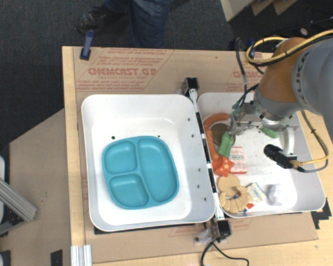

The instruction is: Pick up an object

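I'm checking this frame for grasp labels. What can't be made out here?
- Gripper: fingers hidden beneath the wrist; grasp unclear.
- Orange item in the right bin: partly covered by the gripper and green object.
- Small packets near the front rim: too small to identify.
- Arm: cut off at the frame's edge.

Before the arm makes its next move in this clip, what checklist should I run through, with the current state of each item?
1. Gripper is over the right bin, where the objects lie: ok.
2. A candidate object sits near the gripper: ok, the green object lies just below it.
3. An object is visibly between the fingers: not ok, no object is seen there.
4. Fingers open or shut: cannot tell, the wrist hides them.
5. Target stands apart from its neighbours: not ok, the green object touches the orange items beside it.
6. Teal divided tray lies in the left bin, away from the arm: ok.
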`<state>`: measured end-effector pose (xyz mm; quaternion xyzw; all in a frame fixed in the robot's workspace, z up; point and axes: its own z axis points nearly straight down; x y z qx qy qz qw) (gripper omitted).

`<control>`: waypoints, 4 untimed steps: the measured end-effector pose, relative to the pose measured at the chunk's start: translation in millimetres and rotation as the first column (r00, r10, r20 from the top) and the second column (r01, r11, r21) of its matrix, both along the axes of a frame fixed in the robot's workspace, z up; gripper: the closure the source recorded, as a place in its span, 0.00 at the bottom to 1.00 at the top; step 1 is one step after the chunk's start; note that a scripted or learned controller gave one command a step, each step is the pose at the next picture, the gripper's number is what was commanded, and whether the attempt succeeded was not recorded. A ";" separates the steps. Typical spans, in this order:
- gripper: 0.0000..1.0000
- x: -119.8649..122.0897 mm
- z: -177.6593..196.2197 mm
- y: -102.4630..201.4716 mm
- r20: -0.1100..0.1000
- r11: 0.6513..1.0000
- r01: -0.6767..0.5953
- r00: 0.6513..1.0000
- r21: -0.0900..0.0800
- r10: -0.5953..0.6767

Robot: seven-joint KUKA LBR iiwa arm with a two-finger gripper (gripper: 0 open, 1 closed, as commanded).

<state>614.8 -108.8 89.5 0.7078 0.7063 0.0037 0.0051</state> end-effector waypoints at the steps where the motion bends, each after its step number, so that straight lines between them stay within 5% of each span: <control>1: 1.00 -89.8 2.9 -13.0 -0.020 1.000 0.002 1.000 0.003 -0.002; 2: 1.00 -50.7 81.1 -3.8 -0.003 1.000 -0.005 1.000 0.000 0.005; 3: 1.00 44.2 82.2 -68.4 -0.002 1.000 -0.002 1.000 -0.004 0.002; 4: 1.00 -22.6 102.1 -113.7 -0.015 1.000 0.004 1.000 0.000 -0.004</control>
